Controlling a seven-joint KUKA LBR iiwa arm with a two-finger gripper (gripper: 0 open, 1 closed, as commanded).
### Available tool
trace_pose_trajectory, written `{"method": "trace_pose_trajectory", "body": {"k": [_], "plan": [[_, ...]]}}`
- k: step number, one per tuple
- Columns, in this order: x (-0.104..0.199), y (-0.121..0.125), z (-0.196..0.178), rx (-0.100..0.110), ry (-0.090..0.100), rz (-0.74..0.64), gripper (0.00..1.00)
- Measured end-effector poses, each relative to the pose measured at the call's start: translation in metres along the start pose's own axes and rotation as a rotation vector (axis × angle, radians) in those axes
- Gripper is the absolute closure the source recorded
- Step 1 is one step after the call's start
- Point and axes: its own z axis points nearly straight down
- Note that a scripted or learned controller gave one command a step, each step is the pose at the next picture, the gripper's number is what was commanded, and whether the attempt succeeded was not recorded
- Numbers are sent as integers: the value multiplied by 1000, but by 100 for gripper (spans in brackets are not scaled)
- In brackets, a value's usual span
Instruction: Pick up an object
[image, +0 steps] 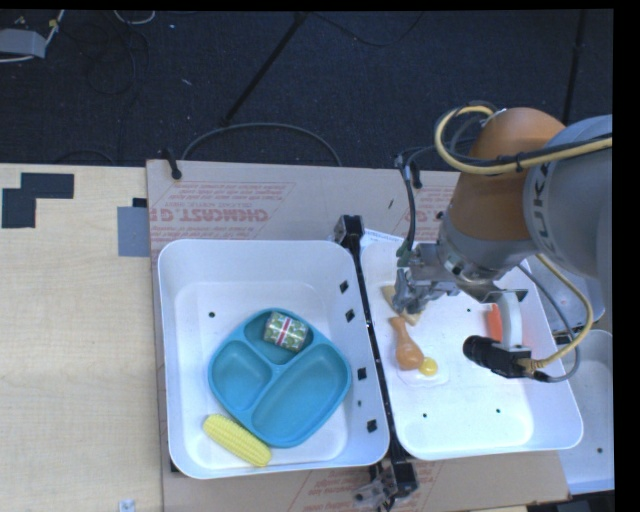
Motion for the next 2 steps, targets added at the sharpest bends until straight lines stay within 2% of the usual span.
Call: {"method": "trace_pose_trajectory", "body": {"k": [1, 2], "plan": [[54, 20, -7, 1, 1, 0, 100], [90, 50, -1, 1, 0, 1, 100]]}}
